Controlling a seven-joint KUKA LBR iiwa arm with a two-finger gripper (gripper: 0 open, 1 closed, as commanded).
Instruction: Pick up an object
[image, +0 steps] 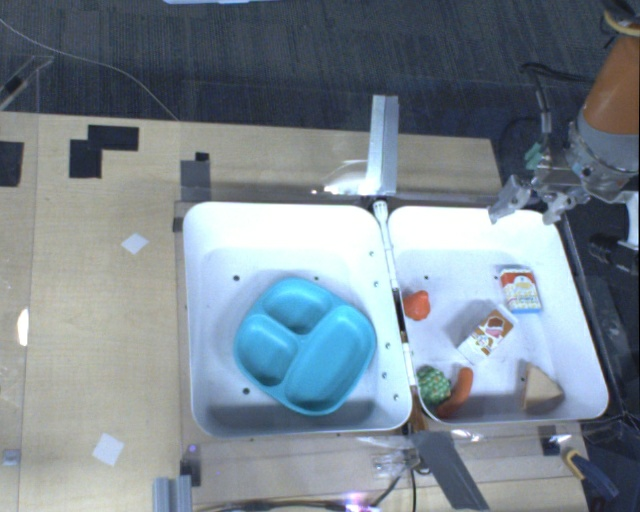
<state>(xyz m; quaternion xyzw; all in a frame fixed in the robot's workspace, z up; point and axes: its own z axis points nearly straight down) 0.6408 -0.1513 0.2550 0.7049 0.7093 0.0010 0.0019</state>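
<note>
My gripper (530, 203) hangs over the back right corner of the right bin (450, 240), its two fingers spread apart with nothing between them. The right bin holds a small red and white carton (520, 290), a tilted white snack box (486, 334), an orange-red piece (416, 305) near the divider, a green leafy item (433, 383), a red sausage-like piece (456, 390) and a tan wedge (540, 388). All of them lie below and in front of the gripper, apart from it.
A blue divided plate (305, 345) fills much of the left bin (215, 240). A metal upright post (384, 145) stands behind the divider between the bins. Cables run behind the right bin near the arm (610, 120).
</note>
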